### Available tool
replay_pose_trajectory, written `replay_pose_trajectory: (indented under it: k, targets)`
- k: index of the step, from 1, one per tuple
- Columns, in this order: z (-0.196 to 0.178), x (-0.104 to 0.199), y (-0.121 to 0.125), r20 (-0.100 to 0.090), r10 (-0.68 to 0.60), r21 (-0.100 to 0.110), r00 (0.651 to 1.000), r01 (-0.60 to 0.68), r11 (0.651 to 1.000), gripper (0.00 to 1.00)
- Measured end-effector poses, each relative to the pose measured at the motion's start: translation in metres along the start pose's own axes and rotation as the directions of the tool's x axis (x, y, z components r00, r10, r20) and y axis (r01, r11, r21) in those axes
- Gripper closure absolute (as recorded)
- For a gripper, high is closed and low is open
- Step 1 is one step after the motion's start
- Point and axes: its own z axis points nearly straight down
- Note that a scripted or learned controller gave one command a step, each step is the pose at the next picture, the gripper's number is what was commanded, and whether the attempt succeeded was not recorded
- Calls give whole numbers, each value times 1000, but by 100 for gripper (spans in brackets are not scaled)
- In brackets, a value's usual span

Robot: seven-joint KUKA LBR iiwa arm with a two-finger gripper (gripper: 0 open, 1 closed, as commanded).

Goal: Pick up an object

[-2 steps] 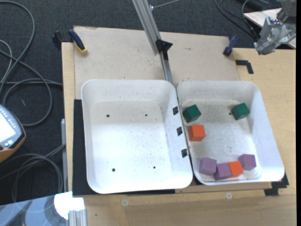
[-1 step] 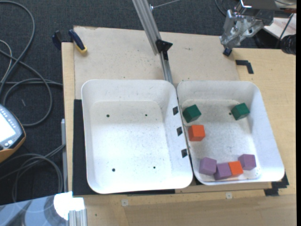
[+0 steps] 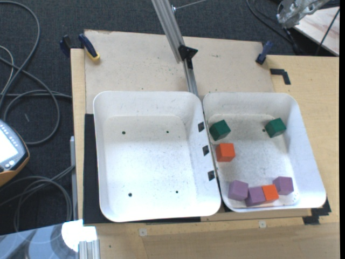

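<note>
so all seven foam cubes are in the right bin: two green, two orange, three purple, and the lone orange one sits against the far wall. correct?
Not quite. The lone orange foam cube sits near the right white bin's left wall, just below a green foam cube, not against the far wall. The count, colours and bin are right, as the camera view shows.

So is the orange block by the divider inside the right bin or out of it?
Inside. The orange block rests on the right bin floor, below a green block.

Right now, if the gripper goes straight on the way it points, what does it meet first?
Uncertain. The gripper sits top right, past the bench's far edge, seemingly tipped down-left. That line looks free until the floor or the bench corner by the blue clamp; depth is unclear.
</note>
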Motion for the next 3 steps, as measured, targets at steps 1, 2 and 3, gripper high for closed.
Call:
replay_pose_trajectory:
  k: [1, 2, 3]
  targets:
    - [-2, 4, -2, -3, -6, 0, 1000, 6, 1000, 0]
    - [-3, 55, -32, -6, -13, 4, 1000, 13, 1000, 0]
    - [6, -11, 28, 0, -1, -1, 1000, 1, 1000, 0]
